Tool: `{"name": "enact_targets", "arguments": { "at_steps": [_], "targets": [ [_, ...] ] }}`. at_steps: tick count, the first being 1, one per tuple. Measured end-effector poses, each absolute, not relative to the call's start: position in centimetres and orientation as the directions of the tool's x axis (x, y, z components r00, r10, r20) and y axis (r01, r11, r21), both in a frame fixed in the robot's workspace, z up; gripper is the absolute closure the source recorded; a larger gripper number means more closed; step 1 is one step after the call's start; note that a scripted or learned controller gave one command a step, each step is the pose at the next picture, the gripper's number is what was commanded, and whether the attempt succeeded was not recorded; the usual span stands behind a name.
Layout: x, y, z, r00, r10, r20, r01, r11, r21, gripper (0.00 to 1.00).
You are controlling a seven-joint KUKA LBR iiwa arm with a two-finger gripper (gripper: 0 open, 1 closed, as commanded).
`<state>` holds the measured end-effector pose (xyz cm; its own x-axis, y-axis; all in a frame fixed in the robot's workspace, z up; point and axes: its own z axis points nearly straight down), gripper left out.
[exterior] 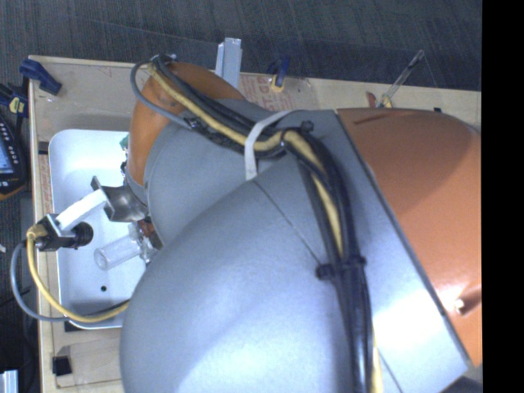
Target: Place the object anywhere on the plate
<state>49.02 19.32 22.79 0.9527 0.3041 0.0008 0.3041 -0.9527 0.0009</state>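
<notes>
White plastic forms the left bin (70, 219), where a clear, tube-like object (116, 256) lies with its long axis running left-right, slightly tilted, just below the gripper (131, 211). Whether the jaws are open or holding anything cannot be told. A yellow cable (49, 297) loops beside it. Rightward, the grey arm (270, 277) blocks most of the bench (344, 88).
</notes>
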Motion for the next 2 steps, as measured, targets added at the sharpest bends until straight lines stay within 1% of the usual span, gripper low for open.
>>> {"name": "enact_targets", "arguments": {
  "at_steps": [1,2],
  "targets": [
    [48.7,20.1,33.8,0.861,0.509,0.001,0.509,-0.861,0.001,1.0],
    [47.6,13.9,33.4,0.759,0.651,-0.005,0.651,-0.759,-0.005,1.0]
  ]
}}
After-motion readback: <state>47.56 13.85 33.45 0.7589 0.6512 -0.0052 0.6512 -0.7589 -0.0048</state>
